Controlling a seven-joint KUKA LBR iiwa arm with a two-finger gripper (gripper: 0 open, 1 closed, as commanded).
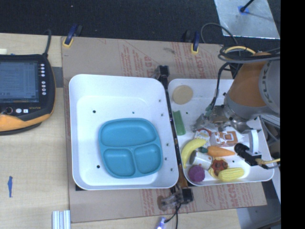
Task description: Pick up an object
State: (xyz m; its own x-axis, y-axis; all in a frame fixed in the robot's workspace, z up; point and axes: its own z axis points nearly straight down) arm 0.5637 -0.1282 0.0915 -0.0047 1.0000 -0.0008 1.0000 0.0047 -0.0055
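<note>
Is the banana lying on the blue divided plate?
No, the banana lies in the right bin; the blue divided plate sits in the left bin.

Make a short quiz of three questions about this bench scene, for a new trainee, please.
1. True or false: the blue tray lies in the left bin.
2. Which lies nearest the banana? A) green stick B) tan disc C) handheld screen unit
3. Fill in: the purple object lies in the ___ bin.

Key: 1 true; 2 A; 3 right.
</note>
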